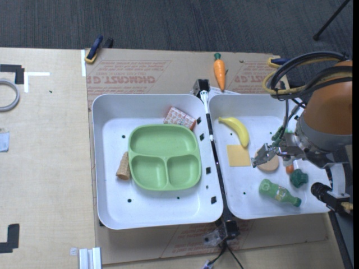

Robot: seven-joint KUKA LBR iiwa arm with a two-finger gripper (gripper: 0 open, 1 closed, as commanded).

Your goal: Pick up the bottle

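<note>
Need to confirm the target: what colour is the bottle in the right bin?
Green. The bottle lies on its side in the camera view.

This looks like a robotics lab or test room rather than a home or kitchen: a grey arm with an orange band (331, 102) and looped black cables (291, 74) leans over a bench (45, 167) covered in flattened printed cardboard (132, 72). Two shallow white bins (104, 167) sit clipped side by side, holding toy food such as a plastic banana (235, 129) and a green divided plate (164, 157). Dark carpet (168, 10) lies beyond, black tape marks (12, 237) dot the benchtop, and a stand's leg (335, 11) crosses the far corner.
</note>
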